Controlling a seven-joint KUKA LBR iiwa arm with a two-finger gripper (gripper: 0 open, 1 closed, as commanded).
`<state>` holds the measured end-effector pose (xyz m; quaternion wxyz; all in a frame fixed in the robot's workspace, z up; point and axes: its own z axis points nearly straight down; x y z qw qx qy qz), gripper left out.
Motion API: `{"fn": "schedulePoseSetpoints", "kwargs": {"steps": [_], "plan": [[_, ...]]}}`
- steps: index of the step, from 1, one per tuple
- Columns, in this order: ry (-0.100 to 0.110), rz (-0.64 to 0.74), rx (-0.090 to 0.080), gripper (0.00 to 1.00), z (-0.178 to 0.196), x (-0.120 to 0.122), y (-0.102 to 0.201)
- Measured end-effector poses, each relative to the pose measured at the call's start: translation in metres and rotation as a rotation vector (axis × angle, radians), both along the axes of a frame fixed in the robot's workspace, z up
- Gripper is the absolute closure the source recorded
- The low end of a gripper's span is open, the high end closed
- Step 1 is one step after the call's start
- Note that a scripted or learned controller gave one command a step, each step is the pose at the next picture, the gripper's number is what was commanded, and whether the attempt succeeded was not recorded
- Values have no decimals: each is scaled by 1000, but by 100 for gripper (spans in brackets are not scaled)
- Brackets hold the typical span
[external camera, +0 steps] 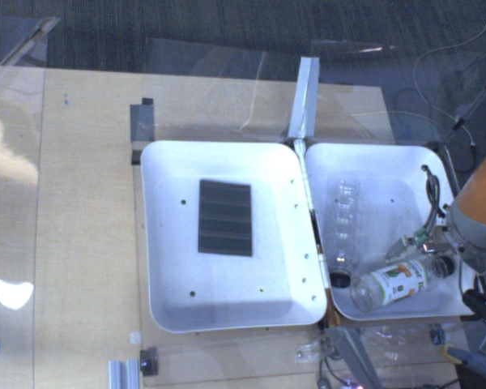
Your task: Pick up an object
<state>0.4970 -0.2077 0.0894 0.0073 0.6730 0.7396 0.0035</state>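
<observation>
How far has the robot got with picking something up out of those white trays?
Nothing looks picked up yet. A clear bottle with a dark cap and a printed label lies on its side in the right bin, and the dark ridged pad lies flat in the left bin. The arm is reaching in over the right bin, its gripper just above the bottle. Grasping and lifting remain.

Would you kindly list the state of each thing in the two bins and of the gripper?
Dark ribbed rectangular pad: lying flat in the left white bin.
Clear plastic bottle with a printed label and black cap: on its side in the right white bin.
Clear plastic cup: lying down, above the bottle.
Gripper: low in the right bin, beside the bottle.
</observation>
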Motion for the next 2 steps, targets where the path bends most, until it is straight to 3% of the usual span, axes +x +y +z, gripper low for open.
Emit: {"fn": "schedulePoseSetpoints", "kwargs": {"steps": [1, 2], "plan": [[-3, 19, -3, 0, 0, -4, 23], [2, -293, 6, 0, -1, 25, 10]]}}
